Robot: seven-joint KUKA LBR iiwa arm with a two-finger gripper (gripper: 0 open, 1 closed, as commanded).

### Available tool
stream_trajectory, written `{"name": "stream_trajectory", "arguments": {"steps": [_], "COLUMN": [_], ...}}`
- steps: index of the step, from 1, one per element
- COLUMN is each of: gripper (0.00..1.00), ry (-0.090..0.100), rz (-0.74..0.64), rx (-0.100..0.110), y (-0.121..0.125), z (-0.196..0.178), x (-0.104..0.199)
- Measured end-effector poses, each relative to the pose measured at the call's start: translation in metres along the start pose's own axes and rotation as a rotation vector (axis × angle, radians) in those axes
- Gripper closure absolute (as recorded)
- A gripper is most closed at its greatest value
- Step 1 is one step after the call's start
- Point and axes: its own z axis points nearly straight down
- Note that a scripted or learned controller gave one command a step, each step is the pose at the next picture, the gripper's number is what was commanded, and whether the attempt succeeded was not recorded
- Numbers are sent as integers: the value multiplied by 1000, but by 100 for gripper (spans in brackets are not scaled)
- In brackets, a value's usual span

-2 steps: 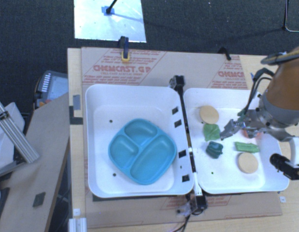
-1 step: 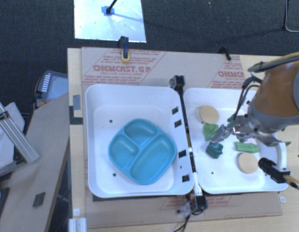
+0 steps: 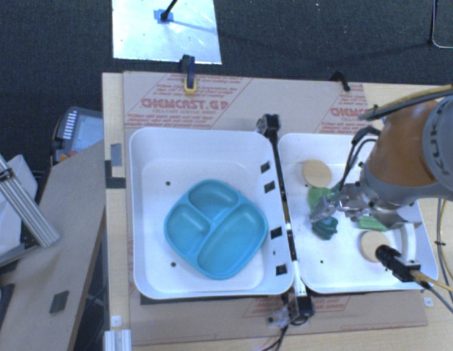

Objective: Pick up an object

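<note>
low over the right bin [image 3: 431, 258], the gripper [image 3: 325, 209] hovers by a teal lump [image 3: 326, 228] and green piece [image 3: 318, 195]; finger state unclear. tan discs [image 3: 316, 172] lie nearby. left bin [image 3: 149, 159] holds a blue sectioned plate [image 3: 215, 227].

Robotics lab: white bins [image 3: 211, 141] on clamped bench [image 3: 113, 93].

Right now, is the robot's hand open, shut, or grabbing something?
Hand: cannot be told. It hangs low in the right bin, right by the green object and the teal object.
</note>
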Motion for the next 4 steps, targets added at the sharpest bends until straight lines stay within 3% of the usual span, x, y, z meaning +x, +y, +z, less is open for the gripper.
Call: {"name": "stream_trajectory", "arguments": {"steps": [1,2,4], "gripper": [0,100,100], "ry": [0,-1,-2], "rz": [0,0,-3], "rx": [1,-3,-8], "y": [0,1,-1], "z": [52,39,-86], "x": [0,0,4]}}
